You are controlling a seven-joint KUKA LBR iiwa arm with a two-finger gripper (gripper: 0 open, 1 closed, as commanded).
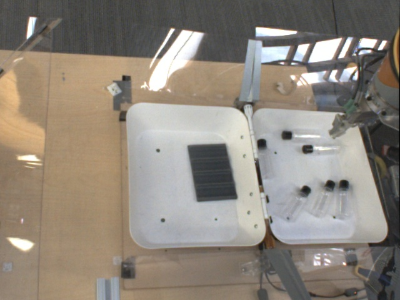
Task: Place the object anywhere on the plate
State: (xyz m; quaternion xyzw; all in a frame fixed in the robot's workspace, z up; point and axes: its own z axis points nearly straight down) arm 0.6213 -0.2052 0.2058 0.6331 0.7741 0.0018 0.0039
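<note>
The bench (62, 167) is of pale wood, with a clear sheet over it that throws back bright window light near 12 o'clock. Beyond its far edge lies a dark grey ribbed floor (156, 5). Two shallow white bins stand side by side, their edges touching. The left bin (144, 186) holds a dark ribbed plate (212, 172), lying flat near its middle and turned a little. A grey metal bar (252, 70) stands at 12 o'clock of the seam between the bins. A small black bracket (123, 92) sits at the far left corner of the left bin.

The right bin (362, 230) holds the clear vials with black caps. Two lie in its far half: one vial (299, 134) and, just beside it toward 5 o'clock, a second vial (319, 148). Three more (325, 195) lie near each other in the near half, and a lone black cap (261, 144) lies by the left wall.

The arm enters at 3 o'clock of the scene, with the gripper (340, 125) over the far right part of the right bin, near the second vial. How far the claw is open I cannot tell, and I see no vial in it.
</note>
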